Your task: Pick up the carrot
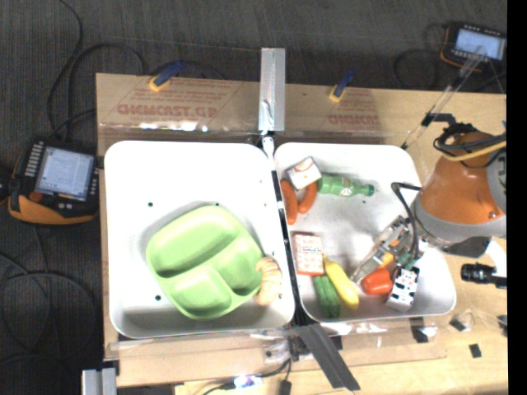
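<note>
The carrot (287, 205) is a slim orange piece lying along the left wall of the right bin (428, 303), beside a shorter orange piece (307, 197). My gripper (370, 267) hangs over the lower right part of that bin, well to the right of the carrot and apart from it. Its fingers (384, 245) point down and left, and they look open with nothing between them. A round orange-red item (377, 283) lies just below the fingertips.
The right bin also holds a green bottle (346, 188), a small white and red box (303, 171), a red and white packet (309, 253), a yellow banana (342, 284), a green cucumber (327, 295) and a white and black box (403, 286). A green divided plate (206, 257) and a beige item (268, 279) sit in the left bin (132, 179).
</note>
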You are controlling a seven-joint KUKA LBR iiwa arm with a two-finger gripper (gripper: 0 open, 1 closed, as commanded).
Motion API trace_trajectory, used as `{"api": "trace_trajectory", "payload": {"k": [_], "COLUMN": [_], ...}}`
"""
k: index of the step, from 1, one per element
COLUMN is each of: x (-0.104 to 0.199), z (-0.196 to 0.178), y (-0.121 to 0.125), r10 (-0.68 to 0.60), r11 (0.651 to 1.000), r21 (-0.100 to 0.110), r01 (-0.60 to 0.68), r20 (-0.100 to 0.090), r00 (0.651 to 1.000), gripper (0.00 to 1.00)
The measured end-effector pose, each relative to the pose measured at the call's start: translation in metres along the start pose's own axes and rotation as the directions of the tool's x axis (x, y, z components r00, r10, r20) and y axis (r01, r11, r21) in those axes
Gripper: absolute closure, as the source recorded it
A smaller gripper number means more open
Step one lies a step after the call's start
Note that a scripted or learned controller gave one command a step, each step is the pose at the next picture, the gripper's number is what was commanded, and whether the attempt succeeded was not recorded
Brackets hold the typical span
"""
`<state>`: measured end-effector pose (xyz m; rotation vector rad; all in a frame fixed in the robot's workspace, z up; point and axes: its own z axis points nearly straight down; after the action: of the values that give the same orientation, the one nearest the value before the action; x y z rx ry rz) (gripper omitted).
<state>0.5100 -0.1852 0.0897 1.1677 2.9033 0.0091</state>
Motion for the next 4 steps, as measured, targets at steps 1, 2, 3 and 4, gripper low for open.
{"api": "trace_trajectory", "payload": {"k": [1,2,3,4], "x": [0.0,0.026,0.015,0.045], "z": [-0.01,-0.004,-0.053,-0.061], "y": [0.003,0.0,-0.021,0.01], "r10": [-0.001,-0.382,-0.023,-0.225], "r11": [1.0,0.924,1.0,0.974], "r21": [-0.006,0.006,0.01,0.01], "r01": [0.002,0.382,0.023,0.225], "r20": [0.002,0.017,-0.01,-0.012], "r00": [1.0,0.924,1.0,0.974], "gripper": [1.0,1.0,1.0,1.0]}}
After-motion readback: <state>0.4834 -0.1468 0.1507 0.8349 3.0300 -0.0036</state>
